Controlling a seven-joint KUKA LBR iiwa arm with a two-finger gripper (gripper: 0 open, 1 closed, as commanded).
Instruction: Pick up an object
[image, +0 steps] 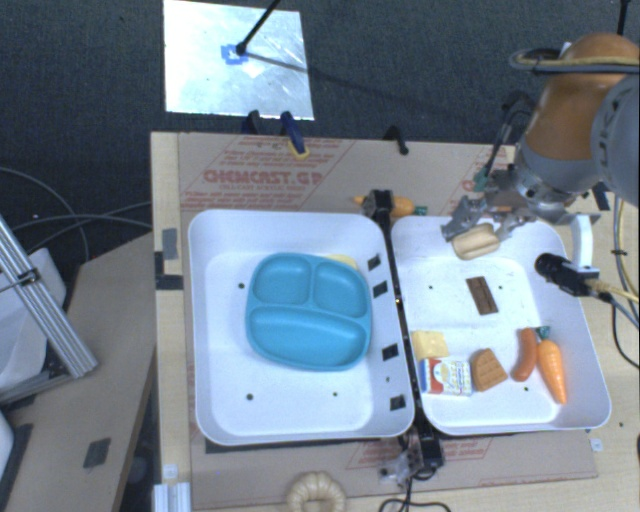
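Note:
My gripper (479, 230) hangs over the back of the right bin (585, 395), and its fingers straddle a tan bread roll (475, 243) that sits between them just above the bin floor. Lower in the same bin lie a brown chocolate bar (482, 295), a yellow cheese wedge (431, 345), a small white and red carton (447, 377), a brown biscuit (488, 369) and two orange carrots (525, 355) (552, 370). The left bin (215, 400) holds a blue divided plate (310, 310), with a yellow piece (343, 261) peeking out behind it.
A black fitting (560, 270) juts in at the right bin's right rim. An orange item (400, 207) lies outside the bins, behind the divider. A beige ring (315, 492) rests on the bench's front edge. The arm's grey body and orange band (585, 75) loom at the back right.

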